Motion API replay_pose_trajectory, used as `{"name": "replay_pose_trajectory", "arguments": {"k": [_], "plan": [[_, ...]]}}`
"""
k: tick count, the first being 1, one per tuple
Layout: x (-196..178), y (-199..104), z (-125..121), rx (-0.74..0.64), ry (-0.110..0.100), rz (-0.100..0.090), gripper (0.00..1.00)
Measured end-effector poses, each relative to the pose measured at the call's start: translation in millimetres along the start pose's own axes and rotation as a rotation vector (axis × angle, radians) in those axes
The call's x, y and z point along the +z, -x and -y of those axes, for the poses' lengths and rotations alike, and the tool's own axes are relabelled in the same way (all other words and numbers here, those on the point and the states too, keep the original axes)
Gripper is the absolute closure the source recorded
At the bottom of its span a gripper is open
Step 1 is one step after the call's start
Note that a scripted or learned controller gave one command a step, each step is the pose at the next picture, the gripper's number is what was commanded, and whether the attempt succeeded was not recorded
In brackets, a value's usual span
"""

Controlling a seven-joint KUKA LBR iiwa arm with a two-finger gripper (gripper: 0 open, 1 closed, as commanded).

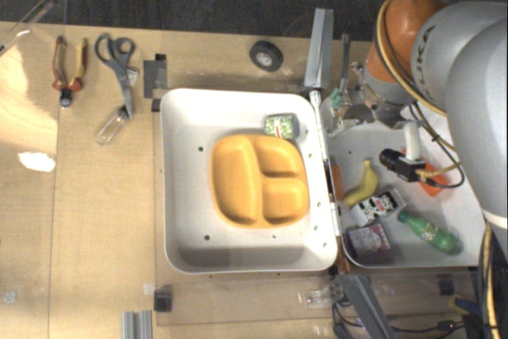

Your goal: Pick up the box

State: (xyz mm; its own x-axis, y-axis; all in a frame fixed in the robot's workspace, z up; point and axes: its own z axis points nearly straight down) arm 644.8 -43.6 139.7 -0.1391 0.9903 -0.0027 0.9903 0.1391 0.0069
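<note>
Jaws: can't tell their state, gripper (346, 103) sits blurred at the right bin's (468, 262) top-left corner. Box (376, 205) lies in that bin, beside the banana (362, 185), well apart from gripper.

The light over my bench (87, 250) was even and fairly bright, with a washed-out glare patch on the wood at the far left. The left bin (186, 242) held a soft grey shadow along its near wall. My own arm (468, 75) loomed large and slightly blurred at the right. The picture was a little grainy, small things soft.
</note>
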Motion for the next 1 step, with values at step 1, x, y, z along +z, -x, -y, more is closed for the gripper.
{"name": "replay_pose_trajectory", "arguments": {"k": [1], "plan": [[-75.7, 34.1, 38.1, -0.106, 0.002, 0.0, 1.0]]}}
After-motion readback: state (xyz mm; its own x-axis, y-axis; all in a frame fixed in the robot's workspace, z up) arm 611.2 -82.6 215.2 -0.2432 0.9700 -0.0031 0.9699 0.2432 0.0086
